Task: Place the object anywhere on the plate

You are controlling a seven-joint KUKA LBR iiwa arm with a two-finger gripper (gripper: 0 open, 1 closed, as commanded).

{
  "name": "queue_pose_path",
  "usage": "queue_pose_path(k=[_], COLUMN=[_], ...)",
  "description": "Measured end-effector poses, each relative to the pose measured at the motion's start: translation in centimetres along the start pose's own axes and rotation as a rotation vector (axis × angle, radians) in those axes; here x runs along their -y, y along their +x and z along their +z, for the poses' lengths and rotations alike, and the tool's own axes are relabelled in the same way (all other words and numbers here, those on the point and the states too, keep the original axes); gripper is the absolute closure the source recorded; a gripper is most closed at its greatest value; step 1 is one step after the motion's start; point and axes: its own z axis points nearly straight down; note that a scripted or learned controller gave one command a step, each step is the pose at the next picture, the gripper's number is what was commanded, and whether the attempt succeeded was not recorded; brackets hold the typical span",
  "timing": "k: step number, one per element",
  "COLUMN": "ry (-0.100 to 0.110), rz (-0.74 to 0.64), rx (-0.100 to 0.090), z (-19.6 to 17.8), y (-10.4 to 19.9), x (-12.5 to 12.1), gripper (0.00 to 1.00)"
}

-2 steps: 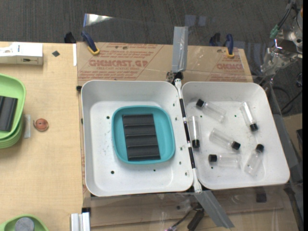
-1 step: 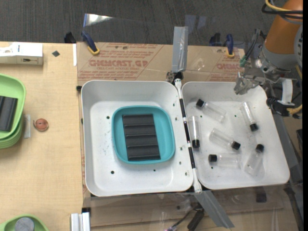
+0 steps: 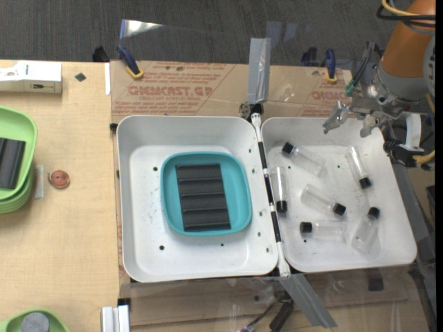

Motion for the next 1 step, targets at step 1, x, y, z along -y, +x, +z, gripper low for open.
queue_pose_path(k=[1], ry=[-0.001], rz=[0.058], rx=[0.001], z=[-8.41], y=[-4.88], x=[2.34], gripper=[0.00])
